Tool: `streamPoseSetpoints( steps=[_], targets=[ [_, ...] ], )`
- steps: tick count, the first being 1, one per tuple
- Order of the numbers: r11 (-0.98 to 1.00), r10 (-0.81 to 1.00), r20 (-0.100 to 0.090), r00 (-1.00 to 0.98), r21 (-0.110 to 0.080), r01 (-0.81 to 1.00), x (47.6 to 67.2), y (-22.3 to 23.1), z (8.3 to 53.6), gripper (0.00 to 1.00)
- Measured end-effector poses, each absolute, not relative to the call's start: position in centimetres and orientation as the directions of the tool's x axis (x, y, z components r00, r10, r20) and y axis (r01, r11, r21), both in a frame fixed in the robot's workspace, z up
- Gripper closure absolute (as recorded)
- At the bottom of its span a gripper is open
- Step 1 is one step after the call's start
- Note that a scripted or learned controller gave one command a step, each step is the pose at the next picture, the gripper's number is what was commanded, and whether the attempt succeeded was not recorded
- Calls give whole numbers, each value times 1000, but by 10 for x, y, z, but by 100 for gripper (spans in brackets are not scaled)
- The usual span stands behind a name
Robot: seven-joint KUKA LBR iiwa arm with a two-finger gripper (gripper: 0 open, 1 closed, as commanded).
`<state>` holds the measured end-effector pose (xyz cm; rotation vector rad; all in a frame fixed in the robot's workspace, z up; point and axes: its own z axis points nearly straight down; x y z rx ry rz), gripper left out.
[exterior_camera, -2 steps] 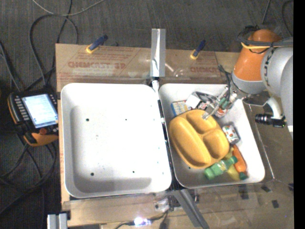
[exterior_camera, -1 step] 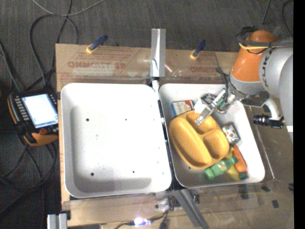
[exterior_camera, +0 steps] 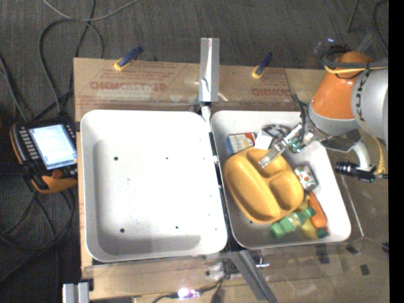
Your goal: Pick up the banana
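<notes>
The gripper (exterior_camera: 273,158) hangs narrow and holds nothing; the banana (exterior_camera: 309,230) looks light, soft; grasp mid-length.

Yellow divided tray (exterior_camera: 262,188) in right bin (exterior_camera: 338,229); left bin (exterior_camera: 151,182) beside.

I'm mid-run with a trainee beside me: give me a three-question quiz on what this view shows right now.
1. True or false: the claw is over the left bin.
2. Which item takes up most of the right bin? A) yellow divided dish B) blue towel C) metal pot
3. Fill in: the green object lies at the dish's ____ edge in the view.

Key: 1 false, it is over the right bin. 2 A, the yellow divided dish. 3 lower.
</notes>
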<state>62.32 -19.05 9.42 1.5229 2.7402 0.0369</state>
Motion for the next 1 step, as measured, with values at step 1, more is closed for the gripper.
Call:
streamPoseSetpoints(
  steps=[1],
  targets=[
    [706,708,9,-706,-8,708,669,-199,92,0]
  ],
)
